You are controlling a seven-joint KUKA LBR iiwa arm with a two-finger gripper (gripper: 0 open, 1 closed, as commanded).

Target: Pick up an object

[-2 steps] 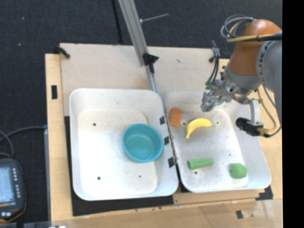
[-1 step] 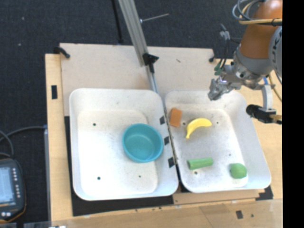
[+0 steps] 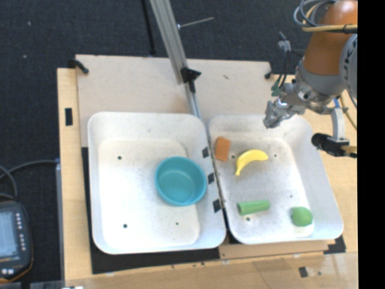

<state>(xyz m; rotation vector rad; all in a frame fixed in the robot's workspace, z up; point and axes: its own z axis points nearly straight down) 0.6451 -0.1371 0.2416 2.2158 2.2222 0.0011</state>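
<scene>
My gripper (image 3: 274, 118) hangs over the far edge of the right bin (image 3: 313, 161), above and to the right of a yellow banana (image 3: 249, 159). Nothing shows between its fingers. An orange block (image 3: 222, 149) stands at the bin's left wall. A green cylinder (image 3: 253, 207) lies near the front, and a green round fruit (image 3: 302, 216) sits in the front right corner. A blue bowl (image 3: 180, 180) rests in the left bin (image 3: 120, 221), close to the divider.
A slanted metal pole (image 3: 171, 38) rises from behind the bins and ends in a black clamp (image 3: 190, 75). A black fitting (image 3: 328, 142) juts over the right bin's right rim. The bench edge runs around both bins.
</scene>
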